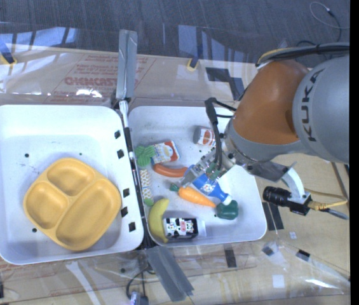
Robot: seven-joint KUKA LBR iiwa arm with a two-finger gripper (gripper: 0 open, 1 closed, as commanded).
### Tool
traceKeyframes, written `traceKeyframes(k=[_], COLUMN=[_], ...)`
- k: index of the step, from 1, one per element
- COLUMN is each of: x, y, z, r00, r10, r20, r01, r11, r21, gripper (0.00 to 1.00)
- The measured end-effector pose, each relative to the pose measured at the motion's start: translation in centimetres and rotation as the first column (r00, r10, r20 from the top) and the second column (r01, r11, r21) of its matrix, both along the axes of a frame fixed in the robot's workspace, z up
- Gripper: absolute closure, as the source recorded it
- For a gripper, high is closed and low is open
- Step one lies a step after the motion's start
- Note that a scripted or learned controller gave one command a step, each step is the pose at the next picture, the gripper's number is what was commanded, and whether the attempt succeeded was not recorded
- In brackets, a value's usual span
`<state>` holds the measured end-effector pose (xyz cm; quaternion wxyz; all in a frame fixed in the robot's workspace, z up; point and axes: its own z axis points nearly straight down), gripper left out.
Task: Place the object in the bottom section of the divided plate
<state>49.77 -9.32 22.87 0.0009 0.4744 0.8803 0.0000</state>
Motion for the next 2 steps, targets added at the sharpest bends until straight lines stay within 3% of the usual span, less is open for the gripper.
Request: traceKeyframes(k=[1,2], x=[-2.0,-1.0], y=[9.3,7.8], z=[-3.3,-3.8], r00=[0.998,1.0], r10=[0.067,0.009], r20=[-0.004,-0.003], r01=[-0.067,-0.009], r11=[0.998,1.0], r21=[0.001,0.0], gripper=[1.0,1.0])
